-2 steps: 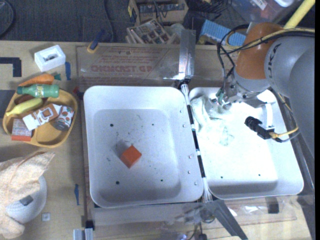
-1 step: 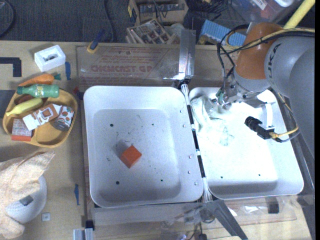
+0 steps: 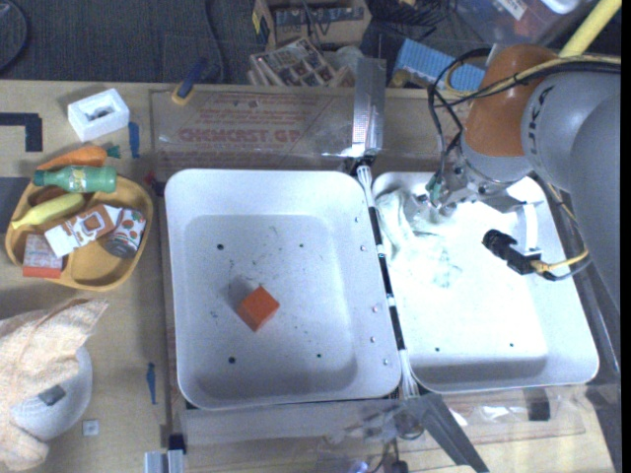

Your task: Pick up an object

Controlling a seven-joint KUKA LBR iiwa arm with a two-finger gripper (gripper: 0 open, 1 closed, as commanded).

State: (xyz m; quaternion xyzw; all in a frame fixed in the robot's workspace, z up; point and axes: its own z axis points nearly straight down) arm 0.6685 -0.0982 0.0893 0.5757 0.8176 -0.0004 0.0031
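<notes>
The gripper (image 3: 441, 197) sits low over the far left corner of the right bin (image 3: 513, 348), and whether it's parted or closed, I can't tell (too blurred and tucked under the wrist). Well apart, the orange block (image 3: 259, 307) lies alone on the floor of the left bin (image 3: 197, 200), untouched.

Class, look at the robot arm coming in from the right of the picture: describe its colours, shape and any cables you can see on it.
The arm is thick, rounded and grey, with an orange band above the wrist. Thin dark cables loop beside the band down to the small metallic tool. A black connector with a yellow-tipped cable hangs below the wrist.
</notes>
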